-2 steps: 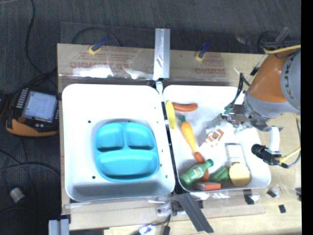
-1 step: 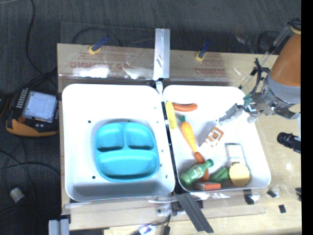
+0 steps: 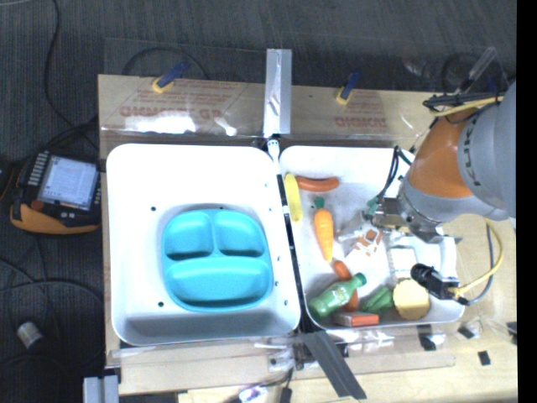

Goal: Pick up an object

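My gripper (image 3: pixel 370 234) hangs low over the middle of the right bin (image 3: pixel 352 159), just right of an orange carrot (image 3: pixel 324 231). The grey arm with its orange band (image 3: pixel 440 168) comes in from the right. Toys lie around it in the right bin. A red sausage (image 3: pixel 317 183) and a yellow banana (image 3: pixel 291 195) lie at the back left. A green bottle (image 3: pixel 336 294), a small orange-red piece (image 3: pixel 341 269), a green pepper (image 3: pixel 378 299), a pale yellow block (image 3: pixel 409 300) and a red stick (image 3: pixel 358 319) crowd the front.
The left bin (image 3: pixel 134 225) holds a blue divided plate (image 3: pixel 216 257). A metal divider post (image 3: pixel 278 91) stands between the bins at the back. Cables (image 3: pixel 478 280) trail at the right edge of the right bin. An orange handheld device (image 3: pixel 59 193) lies left of the bench.
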Controlling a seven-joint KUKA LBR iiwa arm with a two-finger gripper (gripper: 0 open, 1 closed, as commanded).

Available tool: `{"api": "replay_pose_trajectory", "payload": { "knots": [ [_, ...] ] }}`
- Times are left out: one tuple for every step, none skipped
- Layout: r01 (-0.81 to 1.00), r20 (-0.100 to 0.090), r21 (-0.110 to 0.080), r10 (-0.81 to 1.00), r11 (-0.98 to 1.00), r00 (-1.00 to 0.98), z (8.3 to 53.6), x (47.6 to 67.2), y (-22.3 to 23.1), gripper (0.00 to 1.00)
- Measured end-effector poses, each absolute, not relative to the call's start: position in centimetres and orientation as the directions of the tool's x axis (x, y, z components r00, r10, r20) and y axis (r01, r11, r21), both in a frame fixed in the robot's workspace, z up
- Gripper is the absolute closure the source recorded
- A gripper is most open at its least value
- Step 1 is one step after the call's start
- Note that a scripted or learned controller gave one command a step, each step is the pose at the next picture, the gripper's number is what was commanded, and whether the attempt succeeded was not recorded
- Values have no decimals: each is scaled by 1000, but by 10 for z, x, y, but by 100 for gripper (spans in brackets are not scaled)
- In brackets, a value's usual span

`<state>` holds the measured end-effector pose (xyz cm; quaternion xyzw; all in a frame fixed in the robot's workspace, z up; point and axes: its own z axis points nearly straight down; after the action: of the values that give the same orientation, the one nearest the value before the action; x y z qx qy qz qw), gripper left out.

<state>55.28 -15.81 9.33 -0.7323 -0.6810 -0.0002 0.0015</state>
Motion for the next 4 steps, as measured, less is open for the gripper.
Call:
{"api": "replay_pose_trajectory", "payload": {
  "knots": [
    [934,-10,9,934,357,-357,90,575,-135,0],
    [686,-2,1,686,728,-728,170,585,-163,0],
    [640,-10,2,640,768,-768,90,606,-128,0],
    [640,-7,10,640,769,-769,101,607,-125,100]
  ]
}}
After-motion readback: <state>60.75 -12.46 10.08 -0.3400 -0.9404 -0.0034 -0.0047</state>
